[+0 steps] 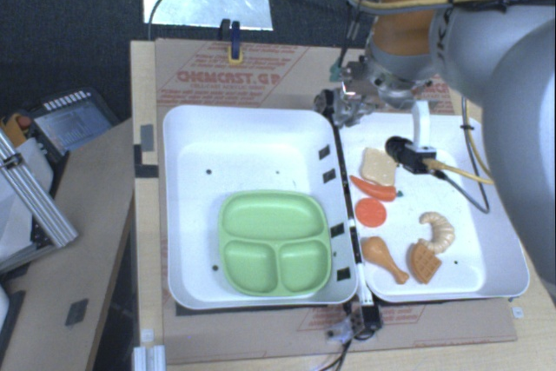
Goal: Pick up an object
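Observation:
The right bin (486,274) holds several toy foods: a pale bread slice (378,164), a red pepper (373,187), a red round slice (372,212), a drumstick (384,259), a shrimp (437,230) and a waffle piece (424,261). My gripper (344,107) hangs under the orange wrist band at the far end of the wall between the bins, up and left of the bread slice. Nothing shows held in it.
A green divided plate (271,241) lies in the left bin (187,187). A black fitting (408,154) with a yellow cable hangs from the arm over the right bin's back. The grey arm covers the right bin's far right corner.

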`<state>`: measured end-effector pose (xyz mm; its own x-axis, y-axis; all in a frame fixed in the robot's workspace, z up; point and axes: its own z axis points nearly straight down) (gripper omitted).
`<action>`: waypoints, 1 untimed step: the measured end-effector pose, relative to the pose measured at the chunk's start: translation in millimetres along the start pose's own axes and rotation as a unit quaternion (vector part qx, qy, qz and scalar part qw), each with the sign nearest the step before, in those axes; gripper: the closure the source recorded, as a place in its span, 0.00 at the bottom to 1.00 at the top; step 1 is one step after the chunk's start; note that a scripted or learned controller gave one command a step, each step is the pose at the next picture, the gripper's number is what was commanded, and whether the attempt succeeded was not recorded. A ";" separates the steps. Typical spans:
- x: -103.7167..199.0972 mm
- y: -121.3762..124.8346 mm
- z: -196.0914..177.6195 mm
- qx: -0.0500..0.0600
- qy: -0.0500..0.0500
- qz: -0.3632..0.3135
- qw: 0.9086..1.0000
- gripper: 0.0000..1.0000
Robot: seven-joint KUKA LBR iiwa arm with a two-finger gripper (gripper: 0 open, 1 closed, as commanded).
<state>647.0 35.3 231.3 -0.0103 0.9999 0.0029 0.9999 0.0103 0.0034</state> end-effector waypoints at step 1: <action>58.9 -6.8 -4.8 0.001 0.000 0.000 1.000 1.00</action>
